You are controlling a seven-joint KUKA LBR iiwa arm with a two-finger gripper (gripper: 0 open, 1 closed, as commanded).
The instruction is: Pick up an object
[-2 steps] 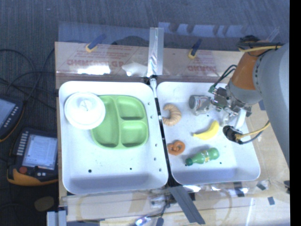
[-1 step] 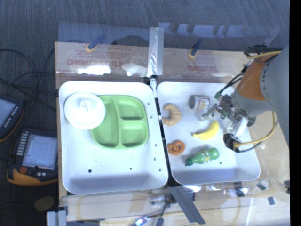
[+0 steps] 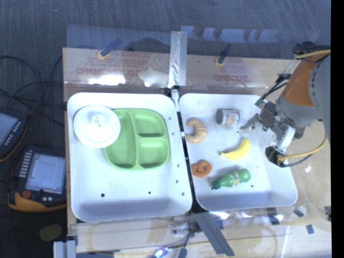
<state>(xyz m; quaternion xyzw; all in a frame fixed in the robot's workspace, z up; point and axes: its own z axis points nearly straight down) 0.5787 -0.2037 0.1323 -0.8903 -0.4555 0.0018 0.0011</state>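
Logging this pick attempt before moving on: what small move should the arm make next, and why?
Probably ease the gripper a little toward the view's left, over the can. It hangs over the right bin with nothing visibly held, and the can is the nearest thing, lying apart from the banana and croissant.

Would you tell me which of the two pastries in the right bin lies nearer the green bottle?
The small orange-brown pretzel, right beside the green bottle; the paler, larger croissant sits farther up.
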